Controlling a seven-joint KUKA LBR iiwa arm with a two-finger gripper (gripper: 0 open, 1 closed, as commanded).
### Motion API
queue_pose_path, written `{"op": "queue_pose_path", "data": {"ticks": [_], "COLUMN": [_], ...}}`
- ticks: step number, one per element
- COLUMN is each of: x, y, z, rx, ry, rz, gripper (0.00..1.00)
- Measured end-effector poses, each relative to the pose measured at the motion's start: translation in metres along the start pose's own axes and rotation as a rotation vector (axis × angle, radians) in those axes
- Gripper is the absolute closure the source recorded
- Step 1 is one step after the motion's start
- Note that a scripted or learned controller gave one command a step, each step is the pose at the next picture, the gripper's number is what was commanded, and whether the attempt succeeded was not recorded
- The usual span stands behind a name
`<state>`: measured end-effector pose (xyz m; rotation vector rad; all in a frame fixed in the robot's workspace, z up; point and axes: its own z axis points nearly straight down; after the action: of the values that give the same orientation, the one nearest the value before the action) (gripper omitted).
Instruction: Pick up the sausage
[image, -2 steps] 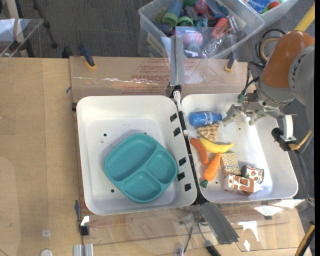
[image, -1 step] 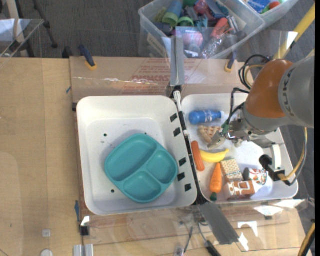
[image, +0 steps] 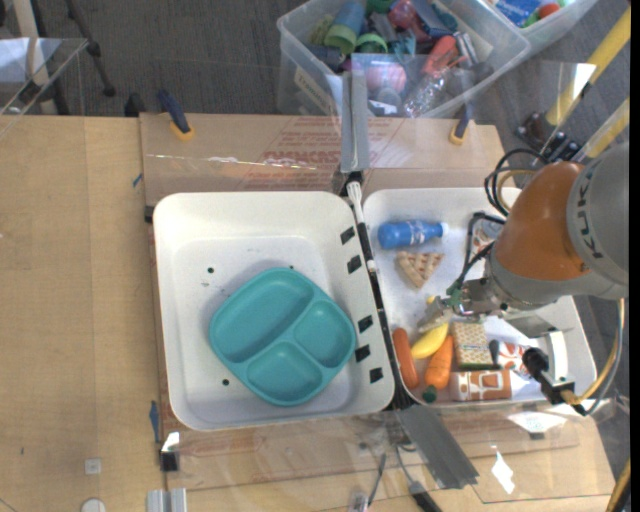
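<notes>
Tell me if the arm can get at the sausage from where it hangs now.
Probably yes. The sausage lies uncovered by the right bin's left wall, the banana and carrot tight alongside. The arm hangs over that bin.

Plate (image: 282, 336) in left bin (image: 180, 240); sausage (image: 404, 358) left of carrot (image: 439, 366), right bin (image: 455, 200).

- bright, even overhead light, white bins (image: 250, 215) close to washed out
- soft shadow beneath the teal plate (image: 282, 335)
- glare streaks on the clear sheet (image: 250, 150) behind the bins
- slightly soft focus, orange band (image: 535, 225) blurry
</notes>
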<state>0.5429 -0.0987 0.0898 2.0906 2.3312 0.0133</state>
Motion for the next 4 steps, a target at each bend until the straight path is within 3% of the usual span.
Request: {"op": "queue_pose_path", "data": {"ticks": [1,2,3,4], "x": [-0.014,-0.014,-0.013,-0.013], "y": [0.06,0.1,0.097,0.118], "z": [0.001,0.002,0.001,0.002], "rx": [0.001,0.002,0.003,0.005], "ry": [-0.001,-0.001,0.001,-0.001], "rz": [-0.284,-0.27,-0.188,0.077], "gripper": [0.0,0.0,0.0,0.0]}}
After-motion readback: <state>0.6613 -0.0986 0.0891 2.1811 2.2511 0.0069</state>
